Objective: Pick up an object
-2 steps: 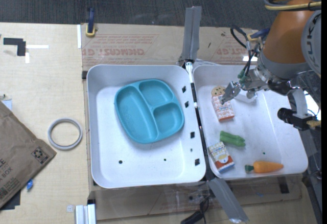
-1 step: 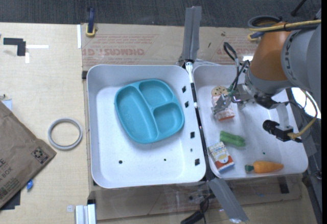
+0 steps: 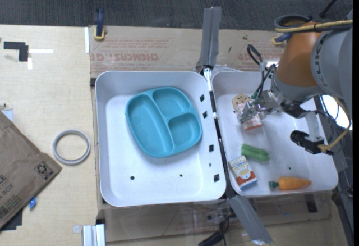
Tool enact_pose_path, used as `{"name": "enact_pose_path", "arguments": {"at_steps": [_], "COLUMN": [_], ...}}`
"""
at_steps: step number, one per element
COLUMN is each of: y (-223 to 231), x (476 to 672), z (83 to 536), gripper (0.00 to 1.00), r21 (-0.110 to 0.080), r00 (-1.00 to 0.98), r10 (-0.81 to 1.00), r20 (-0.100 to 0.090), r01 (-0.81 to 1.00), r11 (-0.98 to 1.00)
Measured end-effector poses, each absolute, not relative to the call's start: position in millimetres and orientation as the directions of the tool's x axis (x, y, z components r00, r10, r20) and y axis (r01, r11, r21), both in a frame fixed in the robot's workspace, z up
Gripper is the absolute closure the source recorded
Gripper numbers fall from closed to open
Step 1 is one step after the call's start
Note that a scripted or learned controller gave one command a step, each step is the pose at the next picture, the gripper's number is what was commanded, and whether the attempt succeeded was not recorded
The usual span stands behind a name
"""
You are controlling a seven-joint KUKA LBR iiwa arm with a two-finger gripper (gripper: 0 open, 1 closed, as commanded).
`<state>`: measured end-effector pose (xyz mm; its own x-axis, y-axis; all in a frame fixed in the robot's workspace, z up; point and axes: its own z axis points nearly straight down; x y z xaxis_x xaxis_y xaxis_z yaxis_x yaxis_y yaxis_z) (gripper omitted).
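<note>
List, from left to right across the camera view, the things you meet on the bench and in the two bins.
Tape ring → teal divided plate → small carton → green vegetable → toy carrot.

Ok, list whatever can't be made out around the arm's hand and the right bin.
- Hand: its fingers merge with the small packet under them in the camera view; grip unreadable.
- Packet: label too small to read.
- Milk carton: print too small.
- Right bin: far right wall covered by the arm.
</note>
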<state>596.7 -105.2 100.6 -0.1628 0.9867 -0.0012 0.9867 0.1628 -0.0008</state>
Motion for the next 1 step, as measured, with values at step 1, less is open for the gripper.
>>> {"name": "enact_pose_path", "arguments": {"at_steps": [1], "y": [-200.4], "x": [579.5], "z": [170.6], "gripper": [1.0], "r21": [0.0], "r00": [-0.271], "r10": [0.963], "r20": [-0.002], "r01": [0.963], "r11": [0.271]}}
